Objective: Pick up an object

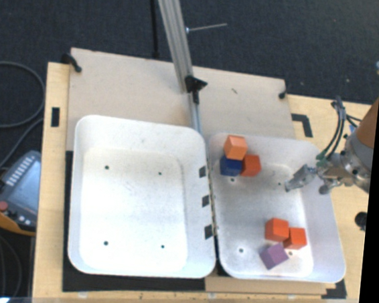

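Dark carpet surrounds a wooden bench bearing two white bins. Right bin: three blocks at its far left, three at its near right, including a purple block. Gripper hovers over the right side, fingers apart, gripping nothing.

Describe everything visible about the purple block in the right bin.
The purple block is a small, matte, solid-looking cube, lilac-violet, turned at an angle to the bin's edges so a corner points toward the near rim. It rests on the floor of the right bin, in its near part. It sits just below two orange blocks, close to or touching them. The hand is well apart from it.
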Controlling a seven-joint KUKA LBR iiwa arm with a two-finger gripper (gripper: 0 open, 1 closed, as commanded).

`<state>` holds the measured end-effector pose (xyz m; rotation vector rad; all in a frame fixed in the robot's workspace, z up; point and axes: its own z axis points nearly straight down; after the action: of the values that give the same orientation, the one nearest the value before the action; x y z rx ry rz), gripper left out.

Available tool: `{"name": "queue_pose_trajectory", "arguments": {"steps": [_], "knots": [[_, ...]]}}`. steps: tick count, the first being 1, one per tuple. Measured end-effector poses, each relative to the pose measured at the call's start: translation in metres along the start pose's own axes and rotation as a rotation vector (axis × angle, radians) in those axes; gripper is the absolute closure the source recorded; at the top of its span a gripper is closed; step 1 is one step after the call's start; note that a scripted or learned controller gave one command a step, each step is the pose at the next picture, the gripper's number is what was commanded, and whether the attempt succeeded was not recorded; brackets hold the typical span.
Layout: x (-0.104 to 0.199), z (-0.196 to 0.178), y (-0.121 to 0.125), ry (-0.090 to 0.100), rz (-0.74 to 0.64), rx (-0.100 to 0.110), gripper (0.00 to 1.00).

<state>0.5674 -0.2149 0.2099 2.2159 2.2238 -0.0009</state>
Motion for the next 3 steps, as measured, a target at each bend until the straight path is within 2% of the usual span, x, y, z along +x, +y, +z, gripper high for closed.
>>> {"name": "queue_pose_trajectory", "arguments": {"steps": [1,2,3], "knots": [[0.010,-0.008,-0.026,0.000,0.005,-0.001,0.00],[0.007,0.112,-0.035,0.002,0.004,-0.007,0.00],[0.045,0.112,-0.084,0.000,0.005,-0.003,0.00]]}}
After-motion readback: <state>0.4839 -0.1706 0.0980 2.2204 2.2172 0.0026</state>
